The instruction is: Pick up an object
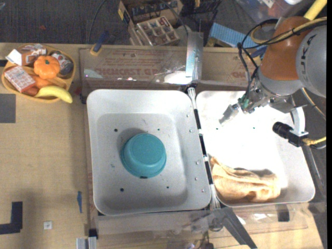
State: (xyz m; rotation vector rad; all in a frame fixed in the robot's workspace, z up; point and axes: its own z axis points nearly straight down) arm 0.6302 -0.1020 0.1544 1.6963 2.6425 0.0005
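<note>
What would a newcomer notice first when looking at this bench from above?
Probably the teal bowl, lying upside down in the middle of the left bin. Next, the tan cloth crumpled at the near edge of the right bin, with the gripper hanging above that bin's far part.

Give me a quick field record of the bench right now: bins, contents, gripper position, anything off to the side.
left bin: holds a teal bowl, upside down, near the middle
right bin: holds a tan cloth, crumpled along the near edge
gripper: above the right bin's far left part, apart from the cloth, nothing seen between its fingers
arm: reaches in from the right
off to the side: basket of toy food at far left of the bench
</note>
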